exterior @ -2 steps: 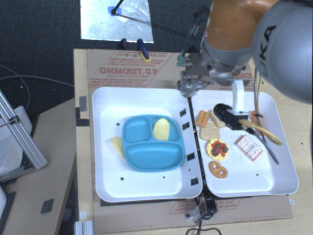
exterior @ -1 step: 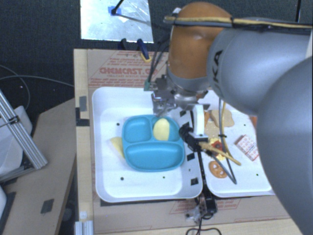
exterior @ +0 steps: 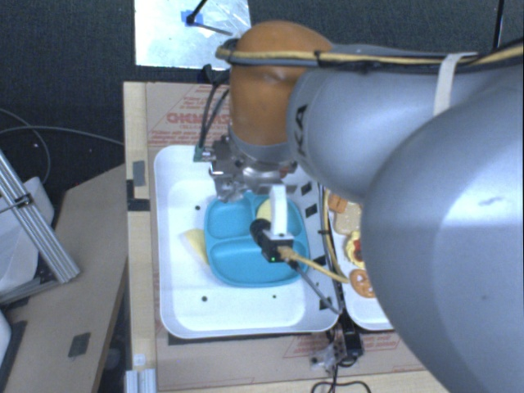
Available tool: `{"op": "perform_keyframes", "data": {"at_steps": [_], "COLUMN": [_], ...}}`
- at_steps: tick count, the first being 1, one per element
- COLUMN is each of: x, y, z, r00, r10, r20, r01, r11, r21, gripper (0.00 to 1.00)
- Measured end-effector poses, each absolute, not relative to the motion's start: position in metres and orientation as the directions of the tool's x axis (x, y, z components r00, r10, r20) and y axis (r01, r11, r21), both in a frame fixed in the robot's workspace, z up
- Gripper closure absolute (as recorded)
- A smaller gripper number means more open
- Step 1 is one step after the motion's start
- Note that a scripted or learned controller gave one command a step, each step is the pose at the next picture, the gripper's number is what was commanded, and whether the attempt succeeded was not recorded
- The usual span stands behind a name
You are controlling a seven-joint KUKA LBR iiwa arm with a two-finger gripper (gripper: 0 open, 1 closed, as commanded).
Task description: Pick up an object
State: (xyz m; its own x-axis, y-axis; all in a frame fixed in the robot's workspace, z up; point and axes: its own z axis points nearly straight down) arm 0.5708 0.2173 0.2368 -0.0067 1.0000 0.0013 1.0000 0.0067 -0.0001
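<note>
A blue divided plate [exterior: 237, 248] lies in the left white bin [exterior: 176, 219]. A pale yellow piece [exterior: 195, 244] rests against the plate's left edge, and a small yellowish item [exterior: 263, 211] sits at the plate's upper right. My gripper [exterior: 232, 188] hangs over the plate's upper rim, below the orange wrist band. The wrist body covers its fingers.
The right bin [exterior: 360, 313] holds several toy food items, among them a tan piece [exterior: 346, 218] and a brown ring-shaped piece [exterior: 362, 282]. The large grey arm covers most of that bin. A metal frame [exterior: 33, 228] stands off the bench at the left.
</note>
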Motion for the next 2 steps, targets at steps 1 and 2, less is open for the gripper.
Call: {"op": "perform_keyframes", "data": {"at_steps": [1, 2], "x": [0.561, 0.541], "y": [0.236, 0.234], "z": [0.25, 0.239], "r00": [-0.006, -0.005], "r10": [1.0, 1.0], "r20": [0.002, -0.001], "r01": [1.0, 1.0], "r11": [0.006, 0.005], "r21": [0.001, -0.002], "gripper": [1.0, 1.0]}}
